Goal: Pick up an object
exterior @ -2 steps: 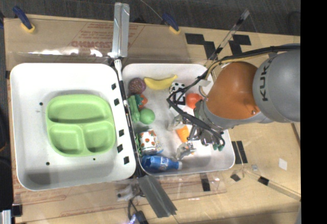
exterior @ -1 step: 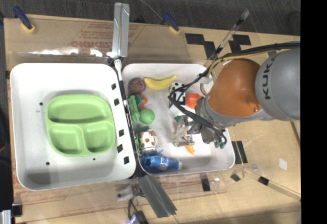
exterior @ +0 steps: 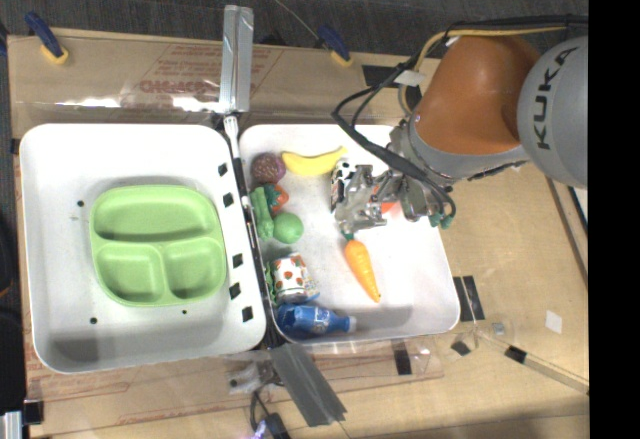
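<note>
Descent is the step I judge to be in hand: my claw (exterior: 357,210) hangs low in the right white plastic bin (exterior: 420,312), right of the frame's centre, with nothing lifted yet. No object is named for me, so any in this bin will serve. The tapered orange toy carrot (exterior: 362,268) lies nearest, just below my metal tip, its point slanting toward the lower right. Whether I touch it I cannot tell. Whether my claw is spread or clenched I cannot tell either, for the metal parts blur together, and I see nothing caught in it.

Up the frame from me lies the curved yellow toy banana (exterior: 313,162), with a dark reddish round fruit (exterior: 267,168) at its left. A small green ball-shaped fruit (exterior: 288,228) sits by the bin's left wall, a spotted white cup (exterior: 289,276) below it, and a blue plastic bottle (exterior: 313,320) on its side at the bottom edge.

Next, I think, I must settle squarely over the carrot's thick end and close across its width.

The left white bin (exterior: 40,257) carries a light green divided plastic tray (exterior: 157,245).
</note>
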### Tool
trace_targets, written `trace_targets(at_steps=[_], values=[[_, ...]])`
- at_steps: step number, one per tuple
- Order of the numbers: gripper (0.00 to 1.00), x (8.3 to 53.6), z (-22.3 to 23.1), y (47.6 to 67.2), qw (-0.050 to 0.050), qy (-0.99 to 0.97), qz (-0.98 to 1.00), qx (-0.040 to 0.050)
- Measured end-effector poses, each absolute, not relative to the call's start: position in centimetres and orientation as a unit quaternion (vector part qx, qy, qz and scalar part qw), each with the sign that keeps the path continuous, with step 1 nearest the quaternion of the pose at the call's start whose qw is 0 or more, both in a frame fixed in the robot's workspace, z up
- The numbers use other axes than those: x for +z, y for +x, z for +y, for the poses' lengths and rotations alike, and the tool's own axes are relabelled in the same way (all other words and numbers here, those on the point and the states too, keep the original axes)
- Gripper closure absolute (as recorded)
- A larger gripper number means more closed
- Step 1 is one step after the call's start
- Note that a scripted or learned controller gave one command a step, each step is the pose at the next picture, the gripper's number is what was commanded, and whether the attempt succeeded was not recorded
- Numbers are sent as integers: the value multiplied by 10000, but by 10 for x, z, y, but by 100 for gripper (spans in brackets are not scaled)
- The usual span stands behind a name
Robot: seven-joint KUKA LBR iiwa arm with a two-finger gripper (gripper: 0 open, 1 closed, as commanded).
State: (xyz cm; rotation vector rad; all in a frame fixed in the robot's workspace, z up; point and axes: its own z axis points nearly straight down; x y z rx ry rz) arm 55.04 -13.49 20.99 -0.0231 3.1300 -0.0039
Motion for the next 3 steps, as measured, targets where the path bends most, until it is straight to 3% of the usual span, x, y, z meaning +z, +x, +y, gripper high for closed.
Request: trace_targets(at_steps=[1, 2, 3], values=[[0, 206, -135, 548, 14, -66, 10000, -5], [0, 94, -159, 504, 11, -201, 9998, -1], [100, 104, -158, 506, 25, -230, 9997, -3]])
